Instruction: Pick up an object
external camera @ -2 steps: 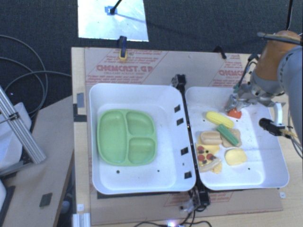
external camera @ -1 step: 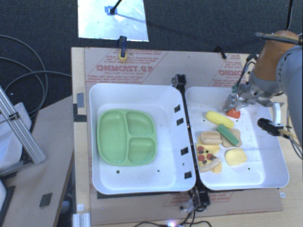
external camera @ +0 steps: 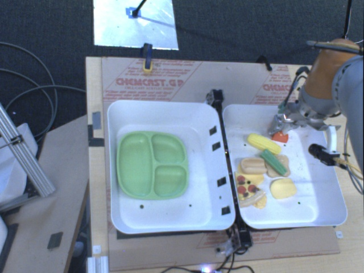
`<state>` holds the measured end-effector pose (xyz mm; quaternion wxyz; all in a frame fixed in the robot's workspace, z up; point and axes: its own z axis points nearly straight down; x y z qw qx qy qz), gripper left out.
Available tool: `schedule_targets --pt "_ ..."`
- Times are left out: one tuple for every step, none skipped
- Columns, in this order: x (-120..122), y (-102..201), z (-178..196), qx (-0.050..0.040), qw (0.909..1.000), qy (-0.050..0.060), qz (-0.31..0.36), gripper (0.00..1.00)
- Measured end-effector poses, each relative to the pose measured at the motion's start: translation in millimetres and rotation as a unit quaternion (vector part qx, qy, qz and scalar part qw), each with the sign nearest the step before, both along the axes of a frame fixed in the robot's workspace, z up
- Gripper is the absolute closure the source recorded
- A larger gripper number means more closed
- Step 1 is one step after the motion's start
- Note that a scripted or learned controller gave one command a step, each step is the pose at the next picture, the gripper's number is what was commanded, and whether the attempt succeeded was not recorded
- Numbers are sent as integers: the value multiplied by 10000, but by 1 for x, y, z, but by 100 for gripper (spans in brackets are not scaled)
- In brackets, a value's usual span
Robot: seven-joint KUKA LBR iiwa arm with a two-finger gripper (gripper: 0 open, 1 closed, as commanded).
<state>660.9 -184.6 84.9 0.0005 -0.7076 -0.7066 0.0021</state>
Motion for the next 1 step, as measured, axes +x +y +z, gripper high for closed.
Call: schedule_targets --pt "-42 -24 1 8 10000 -31 2 100"
